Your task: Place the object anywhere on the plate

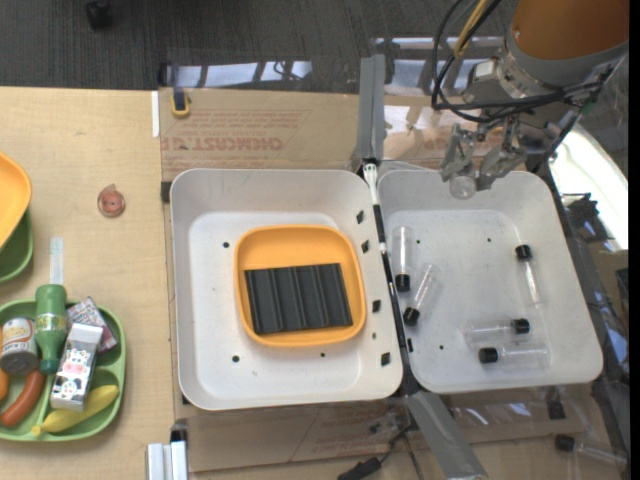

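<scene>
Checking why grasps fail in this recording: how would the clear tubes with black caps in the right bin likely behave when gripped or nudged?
The tubes look round and smooth, so they will probably roll on the flat floor of the bin. They seem thin and light, likely sliding from a pinch. Clear walls suggest plastic or glass, possibly fragile.

The hand [480, 168] hangs over the far rim of the right bin [560, 368]. Nearer the camera from it, several clear tubes with black caps [507, 340] lie scattered over that bin's floor, with bare white gaps between them. Off to the hand's side, past the ridge where the bins meet, the left bin [200, 298] holds an orange plate [298, 246] whose middle is covered by a dark ribbed block [300, 298]; bare floor rings the plate.
</scene>
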Robot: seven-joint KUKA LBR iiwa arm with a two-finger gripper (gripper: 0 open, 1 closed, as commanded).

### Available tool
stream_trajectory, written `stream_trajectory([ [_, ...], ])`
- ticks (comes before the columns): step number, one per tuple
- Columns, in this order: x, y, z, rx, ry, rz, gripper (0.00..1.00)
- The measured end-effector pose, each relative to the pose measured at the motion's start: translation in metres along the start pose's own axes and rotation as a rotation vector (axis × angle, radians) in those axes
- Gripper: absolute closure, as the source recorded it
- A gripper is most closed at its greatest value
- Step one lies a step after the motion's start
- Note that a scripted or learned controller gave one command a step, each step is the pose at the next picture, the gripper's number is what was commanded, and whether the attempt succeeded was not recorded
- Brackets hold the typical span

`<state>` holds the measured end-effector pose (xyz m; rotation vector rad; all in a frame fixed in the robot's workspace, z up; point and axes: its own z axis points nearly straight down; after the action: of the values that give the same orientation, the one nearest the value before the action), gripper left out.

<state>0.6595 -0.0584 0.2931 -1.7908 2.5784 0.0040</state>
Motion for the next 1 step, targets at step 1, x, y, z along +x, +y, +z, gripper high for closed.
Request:
stream_trajectory([
  [1, 0.0044, -0.0014, 0.1014, 0.001, 0.001, -0.211, 1.00],
])
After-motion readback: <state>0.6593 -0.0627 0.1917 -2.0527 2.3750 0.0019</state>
